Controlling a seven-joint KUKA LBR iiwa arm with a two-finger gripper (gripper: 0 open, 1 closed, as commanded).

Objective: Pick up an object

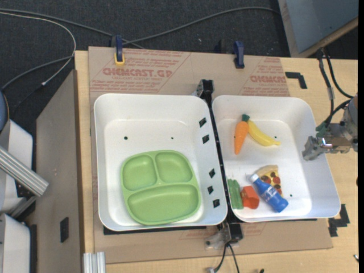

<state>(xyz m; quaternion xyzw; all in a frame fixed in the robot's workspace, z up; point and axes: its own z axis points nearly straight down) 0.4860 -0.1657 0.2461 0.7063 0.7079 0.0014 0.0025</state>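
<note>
The right bin (pixel 301 110) holds several small toys. An orange carrot (pixel 240 135) lies near its back left, with a yellow banana (pixel 263 135) beside it. Near the front lie a pizza slice (pixel 269 176), a blue bottle (pixel 269 193), a red block (pixel 249 197) and a green piece (pixel 234 192). My gripper (pixel 316 145) hangs at the bin's right rim, away from every toy, with nothing visibly in it.
The left bin (pixel 108 152) holds a green divided plate (pixel 160 186). A black divider with clips (pixel 211 147) runs between the bins. Two clamps (pixel 119 50) (pixel 239 54) hold the cardboard at the back. Cables trail along the right edge by the arm (pixel 347 132).
</note>
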